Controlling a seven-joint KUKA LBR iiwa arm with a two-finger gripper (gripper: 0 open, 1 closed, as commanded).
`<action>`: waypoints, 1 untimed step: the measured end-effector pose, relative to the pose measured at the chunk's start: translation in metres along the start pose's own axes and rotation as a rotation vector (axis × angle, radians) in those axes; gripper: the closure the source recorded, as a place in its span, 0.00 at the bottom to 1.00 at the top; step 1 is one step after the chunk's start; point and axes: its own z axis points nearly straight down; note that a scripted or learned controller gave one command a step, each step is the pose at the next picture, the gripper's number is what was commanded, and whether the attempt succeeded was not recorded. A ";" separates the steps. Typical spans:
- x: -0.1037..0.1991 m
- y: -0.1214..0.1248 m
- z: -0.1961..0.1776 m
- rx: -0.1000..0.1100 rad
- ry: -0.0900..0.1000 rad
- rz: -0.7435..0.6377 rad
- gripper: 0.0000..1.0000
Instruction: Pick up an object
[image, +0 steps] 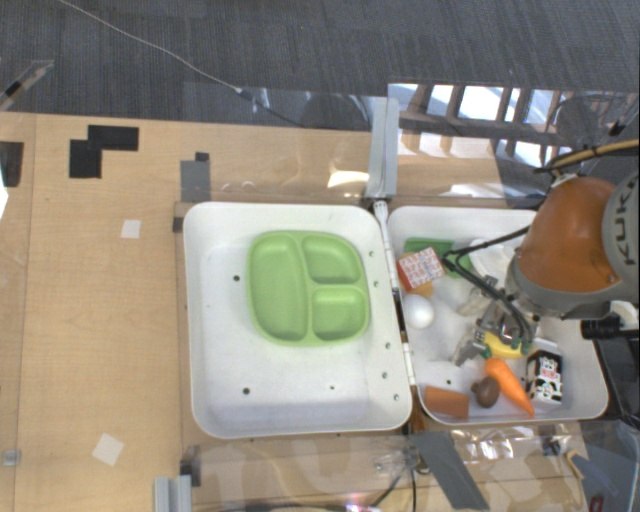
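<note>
The gripper (487, 338) is down in the right bin (585, 405) over a yellow object (505, 347) just left of the carrot (510, 386), evidently mid-grasp, though whether it has closed I cannot tell, so next comes a confirmed lift.

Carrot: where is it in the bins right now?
In the camera view, the carrot lies in the right bin near its front edge, between a brown ball and a small cow-print carton.
</note>
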 end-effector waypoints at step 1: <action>-0.057 0.045 0.003 0.000 0.003 0.230 0.00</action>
